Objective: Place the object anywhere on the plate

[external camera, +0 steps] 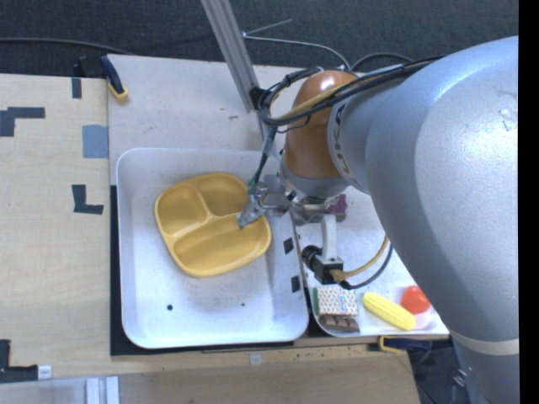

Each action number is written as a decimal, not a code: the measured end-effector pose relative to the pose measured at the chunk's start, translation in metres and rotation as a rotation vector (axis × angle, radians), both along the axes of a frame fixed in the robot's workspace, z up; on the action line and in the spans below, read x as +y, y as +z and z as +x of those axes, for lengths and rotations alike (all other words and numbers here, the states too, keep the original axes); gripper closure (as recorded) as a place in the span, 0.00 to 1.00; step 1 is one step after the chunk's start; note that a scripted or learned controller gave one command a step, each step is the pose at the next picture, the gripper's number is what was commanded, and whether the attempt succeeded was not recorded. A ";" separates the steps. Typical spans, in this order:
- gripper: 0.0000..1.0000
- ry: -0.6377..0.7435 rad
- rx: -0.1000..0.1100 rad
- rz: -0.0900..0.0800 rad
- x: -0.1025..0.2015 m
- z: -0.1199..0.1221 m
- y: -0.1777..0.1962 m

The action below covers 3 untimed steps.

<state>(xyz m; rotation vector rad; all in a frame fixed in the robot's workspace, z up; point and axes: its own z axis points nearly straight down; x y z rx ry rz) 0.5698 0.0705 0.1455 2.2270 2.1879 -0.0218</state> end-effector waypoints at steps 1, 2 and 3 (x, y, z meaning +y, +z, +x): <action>0.00 0.001 -0.001 0.000 0.000 0.000 0.000; 0.00 0.001 -0.002 0.001 0.000 0.000 0.000; 0.00 0.009 -0.042 0.001 0.004 0.010 0.004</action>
